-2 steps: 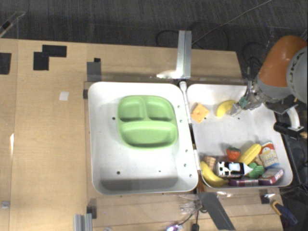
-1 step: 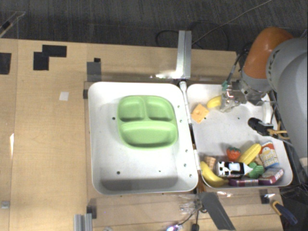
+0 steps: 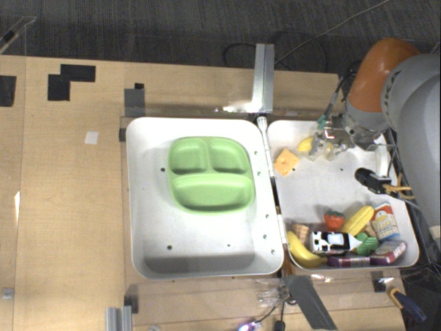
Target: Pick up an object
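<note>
Tool (image 3: pixel 329 142) sits over the R bin (image 3: pixel 331 192) at approx 12 o'clock of that bin, near its back wall. It hangs on the grey arm (image 3: pixel 413 116) w/ the orange band, which comes in from 3 o'clock. Can't tell whether the tool is open or closed, nor whether it grips anything.

Nearest obj is the small yellow piece (image 3: pixel 304 144), just beside the tool at its 9 o'clock, approx 11 o'clock of the bin. Can't tell if the two touch. The orange-yellow wedge (image 3: pixel 286 162) lies at 10 o'clock of the bin, close to the wall btwn the bins, near the small yellow piece but apart from it.

Other objs crowd the front of the R bin, 5 to 7 o'clock:
- The banana (image 3: pixel 302 251) is in the 7 o'clock corner.
- The black-and-white toy (image 3: pixel 329 241) is just beside the banana, at its 3 o'clock.
- The red fruit (image 3: pixel 334 220) is at 12 o'clock of the toy.
- The corn cob (image 3: pixel 358 221) is just beside the red fruit, at its 3 o'clock.
- The can (image 3: pixel 384 223) is at approx 4 o'clock of the bin, near the outer wall.
- The purple item (image 3: pixel 355 260) lies along the front wall.

L bin (image 3: pixel 145 205) holds a green divided plate (image 3: pixel 210 174) w/ three compartments, lying flat, centre to 12 o'clock of that bin. Both bins rest on the wooden tabletop (image 3: pixel 69 205).
</note>
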`<move>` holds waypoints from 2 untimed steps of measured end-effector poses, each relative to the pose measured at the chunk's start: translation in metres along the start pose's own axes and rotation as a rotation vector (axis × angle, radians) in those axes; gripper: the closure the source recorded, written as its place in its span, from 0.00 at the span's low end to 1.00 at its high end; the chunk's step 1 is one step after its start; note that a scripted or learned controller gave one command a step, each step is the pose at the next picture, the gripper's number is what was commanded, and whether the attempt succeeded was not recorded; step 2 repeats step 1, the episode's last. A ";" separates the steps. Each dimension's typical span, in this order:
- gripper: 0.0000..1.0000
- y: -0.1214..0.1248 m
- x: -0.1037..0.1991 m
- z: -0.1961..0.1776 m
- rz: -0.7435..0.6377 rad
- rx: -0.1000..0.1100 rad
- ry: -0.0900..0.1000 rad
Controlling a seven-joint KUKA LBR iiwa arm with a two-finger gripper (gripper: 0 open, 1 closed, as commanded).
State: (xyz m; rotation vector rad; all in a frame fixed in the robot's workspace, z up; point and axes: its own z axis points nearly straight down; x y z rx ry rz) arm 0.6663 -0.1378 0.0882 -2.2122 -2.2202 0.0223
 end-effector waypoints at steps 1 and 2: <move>0.00 -0.107 0.023 0.000 0.138 -0.027 0.007; 0.00 -0.107 0.023 0.000 0.138 -0.027 0.007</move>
